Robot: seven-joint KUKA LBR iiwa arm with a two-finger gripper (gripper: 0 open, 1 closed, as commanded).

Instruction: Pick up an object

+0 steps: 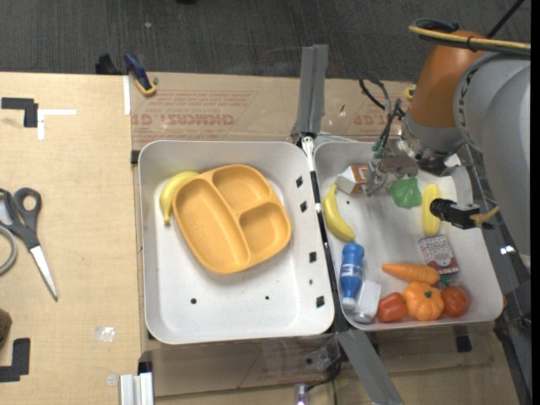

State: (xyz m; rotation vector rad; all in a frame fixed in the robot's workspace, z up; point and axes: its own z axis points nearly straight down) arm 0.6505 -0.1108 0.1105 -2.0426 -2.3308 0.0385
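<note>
My gripper is down in the back of the right bin, beneath the arm's orange band. Its tip is right against a small white and orange carton; I cannot tell whether it has hold of the carton. Just right of the gripper lies a green toy, with a yellow piece beyond it. A banana lies below the carton along the bin's left wall. A blue bottle, a carrot, a small packet, a pumpkin, a tomato and a red pepper sit toward the front.
The left bin holds a yellow divided plate with a second banana at its left edge. Scissors lie on the bench at the far left. The grey divider runs between the bins.
</note>
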